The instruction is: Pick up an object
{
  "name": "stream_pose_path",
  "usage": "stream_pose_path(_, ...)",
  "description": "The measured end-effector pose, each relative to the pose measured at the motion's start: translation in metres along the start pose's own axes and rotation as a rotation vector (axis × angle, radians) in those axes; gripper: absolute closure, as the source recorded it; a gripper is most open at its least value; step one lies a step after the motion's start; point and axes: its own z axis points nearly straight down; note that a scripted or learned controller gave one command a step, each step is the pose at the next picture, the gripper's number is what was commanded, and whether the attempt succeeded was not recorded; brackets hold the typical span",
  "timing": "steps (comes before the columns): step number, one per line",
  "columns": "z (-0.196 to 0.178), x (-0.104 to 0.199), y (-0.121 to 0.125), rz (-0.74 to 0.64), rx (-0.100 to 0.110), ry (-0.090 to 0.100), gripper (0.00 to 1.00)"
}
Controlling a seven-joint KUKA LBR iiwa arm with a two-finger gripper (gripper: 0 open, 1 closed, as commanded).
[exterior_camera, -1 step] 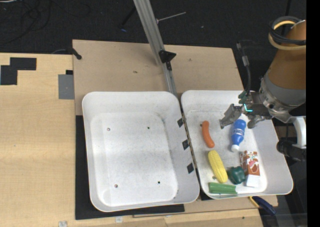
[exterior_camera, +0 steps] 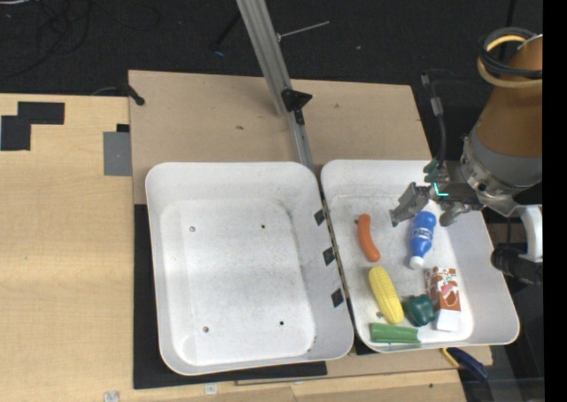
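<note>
The gripper (exterior_camera: 431, 204) is spread open just above the blue-and-white bottle (exterior_camera: 422, 236), which is lying in the right bin (exterior_camera: 354, 181). Nothing is gripped; the fingers are apparently parted for straddling the bottle.

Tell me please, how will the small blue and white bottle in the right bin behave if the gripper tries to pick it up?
The blue and white bottle lies on its side, so its round body may roll when pushed. It looks like smooth plastic, probably light and somewhat slippery between fingers. The gripper is just above its upper end.
</note>
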Motion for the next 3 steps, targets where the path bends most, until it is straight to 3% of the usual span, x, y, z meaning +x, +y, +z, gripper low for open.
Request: stream_pose_path(3, 0.167, -0.009, 0.006, -0.002, 0.006, 0.001, 0.0)
